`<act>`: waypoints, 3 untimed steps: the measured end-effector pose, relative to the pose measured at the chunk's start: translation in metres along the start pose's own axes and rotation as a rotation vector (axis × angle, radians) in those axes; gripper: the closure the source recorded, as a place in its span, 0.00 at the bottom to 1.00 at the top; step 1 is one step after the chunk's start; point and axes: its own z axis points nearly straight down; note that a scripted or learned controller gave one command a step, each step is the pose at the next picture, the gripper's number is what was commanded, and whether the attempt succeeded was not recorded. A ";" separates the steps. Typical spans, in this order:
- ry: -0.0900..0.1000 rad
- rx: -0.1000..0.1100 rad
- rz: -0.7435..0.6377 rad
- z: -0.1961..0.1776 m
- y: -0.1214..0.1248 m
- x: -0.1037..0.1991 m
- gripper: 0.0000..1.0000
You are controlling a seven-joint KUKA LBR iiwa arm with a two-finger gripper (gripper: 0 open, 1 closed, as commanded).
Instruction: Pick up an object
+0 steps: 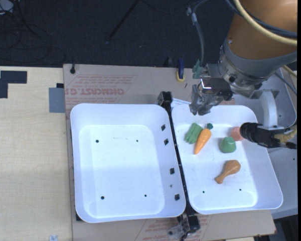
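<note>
The grey arm with the orange band [263,19] is seen entering from the 2 o'clock corner. Its dark metal two-finger gripper [201,108] is poised over the back rim of the right-hand shallow white plastic bin [263,197], at that bin's 11 o'clock. Whether the gripper is open or closed cannot be told; nothing is seen held in it.

Five small toy items are noted in the right bin. A green ridged plastic piece [193,132] lies nearest, just at 6 o'clock of the gripper. An orange plastic carrot with a dark green top [202,140] lies touching it at its 3 o'clock side. A green rounded plastic piece [228,144] is placed at 4 o'clock of the gripper, with a pink-red rounded item [235,132] just beyond, partly hidden. A brown plastic drumstick [227,171] lies farthest, towards 5 o'clock.

The left-hand white bin [80,159] adjoins at 9 o'clock, both resting on the table [25,159].
</note>
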 end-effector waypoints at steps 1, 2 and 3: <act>-0.001 0.002 0.001 -0.018 -0.002 0.018 1.00; 0.002 -0.005 -0.002 -0.106 -0.049 0.044 1.00; -0.003 0.009 0.000 -0.051 -0.052 0.054 1.00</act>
